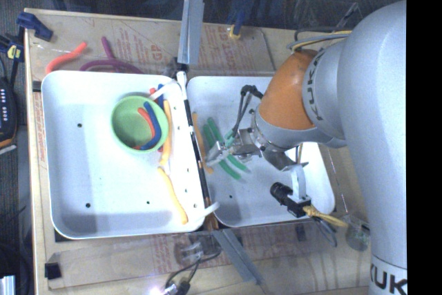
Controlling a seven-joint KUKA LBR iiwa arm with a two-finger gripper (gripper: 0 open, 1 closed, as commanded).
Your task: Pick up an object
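Note:
My gripper (215, 152) is low over the left part of the right bin (262, 214), close to the divider between the bins. It looks open, its fingers (210, 157) splayed among several green sticks (235, 166) lying on the bin floor. A thin orange stick (197, 135) lies along that bin's left wall, just left of the gripper. I see nothing gripped between the fingers. The arm's orange band (290, 100) and grey body hide the right half of this bin.
The left bin (83, 176) holds a green bowl (140, 123) with red and blue pieces in it. Yellow-orange strips (173, 186) lie along its right wall. Red and purple cables (103, 62) rest on the bench behind the left bin.

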